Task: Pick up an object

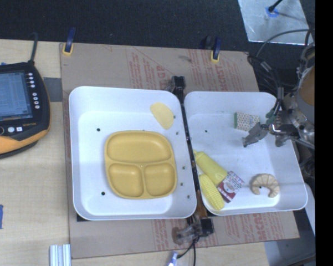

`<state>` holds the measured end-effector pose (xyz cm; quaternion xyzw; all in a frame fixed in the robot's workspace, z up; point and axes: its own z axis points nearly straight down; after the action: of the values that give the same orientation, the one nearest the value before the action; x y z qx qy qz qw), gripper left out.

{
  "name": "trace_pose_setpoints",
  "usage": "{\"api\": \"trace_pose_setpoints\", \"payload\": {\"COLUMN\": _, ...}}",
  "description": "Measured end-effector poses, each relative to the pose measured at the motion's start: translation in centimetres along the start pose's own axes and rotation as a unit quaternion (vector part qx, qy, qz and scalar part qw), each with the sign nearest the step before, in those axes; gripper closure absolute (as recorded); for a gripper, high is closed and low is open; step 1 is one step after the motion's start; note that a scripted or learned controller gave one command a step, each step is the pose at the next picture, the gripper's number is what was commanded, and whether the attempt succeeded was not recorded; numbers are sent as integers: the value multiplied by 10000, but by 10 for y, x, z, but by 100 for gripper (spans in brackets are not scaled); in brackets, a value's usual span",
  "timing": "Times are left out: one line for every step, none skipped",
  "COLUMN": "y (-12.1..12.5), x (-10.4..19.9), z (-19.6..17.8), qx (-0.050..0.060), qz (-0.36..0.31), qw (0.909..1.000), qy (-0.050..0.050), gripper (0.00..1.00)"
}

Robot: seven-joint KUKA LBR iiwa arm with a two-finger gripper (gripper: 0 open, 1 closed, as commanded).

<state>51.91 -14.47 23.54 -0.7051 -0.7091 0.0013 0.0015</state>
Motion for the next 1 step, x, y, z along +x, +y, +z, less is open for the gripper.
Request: {"api": "trace_pose_setpoints", "payload": {"y": 23, "x": 43, "z": 115, "qx": 11, "qz": -10, "qw": 10000, "qy": -5, "gripper": 0}}
